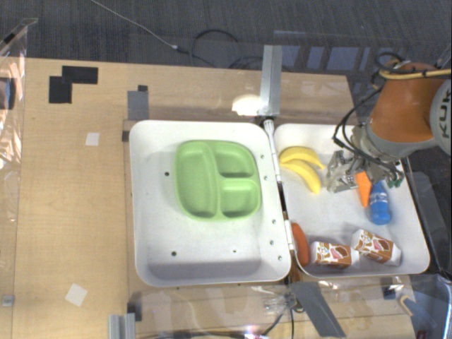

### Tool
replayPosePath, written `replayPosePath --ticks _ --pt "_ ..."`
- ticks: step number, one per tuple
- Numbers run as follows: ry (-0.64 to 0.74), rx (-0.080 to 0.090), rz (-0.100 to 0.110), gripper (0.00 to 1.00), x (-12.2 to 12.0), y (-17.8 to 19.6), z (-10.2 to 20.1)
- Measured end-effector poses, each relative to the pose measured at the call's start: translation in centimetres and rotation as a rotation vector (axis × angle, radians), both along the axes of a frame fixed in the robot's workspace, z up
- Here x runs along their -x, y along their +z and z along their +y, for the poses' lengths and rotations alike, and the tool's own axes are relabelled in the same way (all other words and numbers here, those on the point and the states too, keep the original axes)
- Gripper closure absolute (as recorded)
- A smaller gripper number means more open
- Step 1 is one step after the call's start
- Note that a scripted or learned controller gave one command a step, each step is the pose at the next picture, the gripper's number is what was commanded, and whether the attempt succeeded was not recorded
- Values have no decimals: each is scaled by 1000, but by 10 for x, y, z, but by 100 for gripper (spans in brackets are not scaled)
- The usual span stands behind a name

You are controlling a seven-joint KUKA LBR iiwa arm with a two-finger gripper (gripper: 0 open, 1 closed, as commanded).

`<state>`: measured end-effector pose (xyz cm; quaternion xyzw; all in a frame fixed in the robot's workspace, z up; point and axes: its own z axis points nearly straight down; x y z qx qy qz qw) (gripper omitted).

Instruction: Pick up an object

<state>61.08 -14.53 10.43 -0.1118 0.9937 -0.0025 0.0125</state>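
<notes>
Green plate (215, 180), yellow bananas (302, 166), blue bottle (379, 207), white bins (152, 260)

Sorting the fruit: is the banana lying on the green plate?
No, the banana lies in the right bin, while the green plate sits in the left bin.

The desk (63, 210) carries two bins side by side: the left bin (152, 260) at 9 o'clock, the right bin (413, 249) at 3 o'clock. A divided plate (215, 180) lies in the left bin's centre. In the right bin, bananas (302, 166) lie at 10 o'clock, a bottle (378, 206) at 2 o'clock with the pincer (344, 173) between them, and two cartons (331, 254) (376, 246) at 6 o'clock.
</notes>
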Motion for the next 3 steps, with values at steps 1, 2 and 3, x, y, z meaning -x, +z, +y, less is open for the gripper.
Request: replayPosePath --ticks 1,2,3 --pt "139 3 5 100 -62 102 7" --pt "138 0 12 0 -61 98 7" --pt "339 3 22 0 -13 10 -63"
